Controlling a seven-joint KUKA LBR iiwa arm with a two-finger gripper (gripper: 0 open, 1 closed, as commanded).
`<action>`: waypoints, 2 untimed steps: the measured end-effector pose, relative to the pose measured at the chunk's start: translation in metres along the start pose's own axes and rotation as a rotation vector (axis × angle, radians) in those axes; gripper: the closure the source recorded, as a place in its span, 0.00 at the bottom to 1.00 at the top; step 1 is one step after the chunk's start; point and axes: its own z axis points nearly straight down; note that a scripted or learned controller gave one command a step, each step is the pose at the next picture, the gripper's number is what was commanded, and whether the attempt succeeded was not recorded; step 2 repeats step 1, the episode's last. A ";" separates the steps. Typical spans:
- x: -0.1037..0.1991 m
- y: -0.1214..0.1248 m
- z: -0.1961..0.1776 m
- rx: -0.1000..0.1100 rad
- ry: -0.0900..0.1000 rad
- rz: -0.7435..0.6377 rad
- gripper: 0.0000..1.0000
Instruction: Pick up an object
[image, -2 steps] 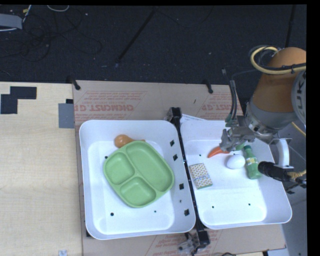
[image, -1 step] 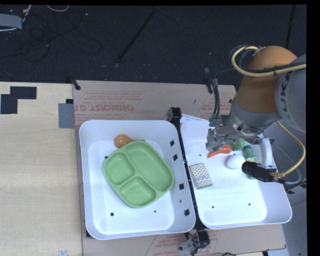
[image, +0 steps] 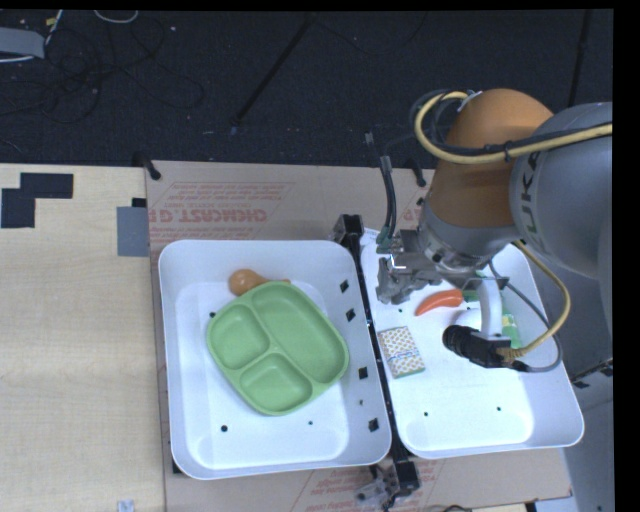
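Observation:
My gripper (image: 395, 283) hangs low over the back left part of the right bin (image: 500, 425), close to the divider between the bins. An orange-red carrot-shaped piece (image: 440, 300) lies just to its right, partly under the wrist. A small patterned box (image: 402, 351) rests on the bin floor a little in front of the gripper, apart from it. Nothing shows in the gripper's grasp. In the left bin (image: 200, 440) lies a green divided plate (image: 277, 346), with a round orange-yellow object (image: 244, 281) tucked behind its back edge.
A small green item (image: 511, 328) peeks out at the right of the right bin, mostly hidden by the arm. The grey arm with its orange band (image: 490, 150) covers the bin's back right corner. Cardboard (image: 220, 200) lies under both bins.

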 end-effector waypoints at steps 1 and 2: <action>0.053 -0.016 0.004 0.002 -0.001 0.001 1.00; 0.053 -0.016 0.004 0.002 -0.001 0.001 1.00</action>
